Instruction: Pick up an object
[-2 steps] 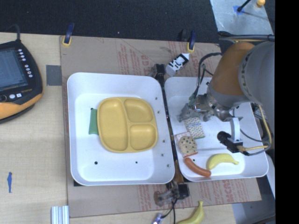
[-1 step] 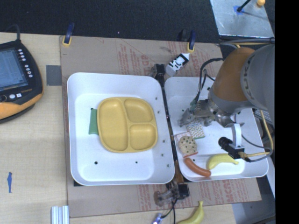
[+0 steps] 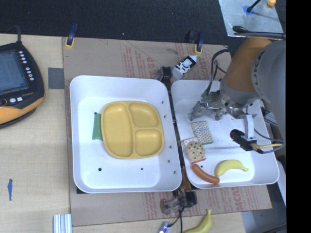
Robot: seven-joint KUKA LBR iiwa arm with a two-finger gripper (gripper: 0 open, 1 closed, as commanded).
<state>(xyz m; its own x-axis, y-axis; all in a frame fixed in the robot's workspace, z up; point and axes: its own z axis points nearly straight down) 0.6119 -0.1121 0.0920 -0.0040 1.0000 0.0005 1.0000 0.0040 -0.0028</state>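
From the overhead camera the grey arm (image 3: 265, 72) with its orange band enters at three o'clock and bends down over the right bin (image 3: 272, 176). Its gripper (image 3: 198, 111) sits low in that bin's upper half, at about ten o'clock from the bin's middle, near the inner wall; the metal fingertips look close together with nothing seen between them, though the wrist crowds the view and I cannot tell their spread for sure.

Loose things lie toward six o'clock from the gripper — a small patterned packet (image 3: 201, 131) just below it, then a speckled cracker-like square (image 3: 195, 151) near the bin's left wall. Further toward six o'clock a toy sausage (image 3: 205, 174) lies aslant, and a yellow banana (image 3: 230, 167) rests at about three o'clock from it, close but apart.

The left bin (image 3: 82, 174) holds a yellow divided plate (image 3: 131, 128) near its middle, with a green piece (image 3: 97, 126) showing from under its nine o'clock edge.

A second banana (image 3: 203, 223) lies on the bench at six o'clock, outside the bins — and a teach pendant (image 3: 19, 84) rests at nine o'clock
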